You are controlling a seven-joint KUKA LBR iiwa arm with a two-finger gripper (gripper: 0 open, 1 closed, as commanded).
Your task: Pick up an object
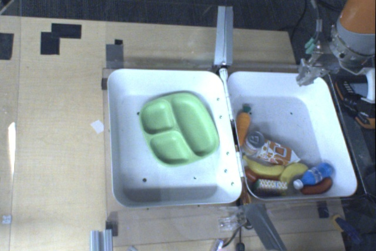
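Starting far to the gripper's left, a green divided plate [178, 127] lies in the middle of the left bin [126, 185], its three compartments facing up. Nearer, just across the wall between the bins, a toy carrot [243, 124] lies along the left wall of the right bin [294, 104], below and left of the gripper. Below the carrot, a heap fills the bin's near corner, well below the gripper: a small round grey piece [255, 140] resting on an orange and white packet [276, 153], a yellow banana [291, 173], a dark bar [270, 186], a blue bottle [313, 176] and a red sausage [318, 186]. These are crowded together and touching. The gripper [306, 74] hangs above the right bin's far right corner, over the rim, under the grey wrist and orange band. Nothing is between its fingers; how far they are spread I cannot tell.
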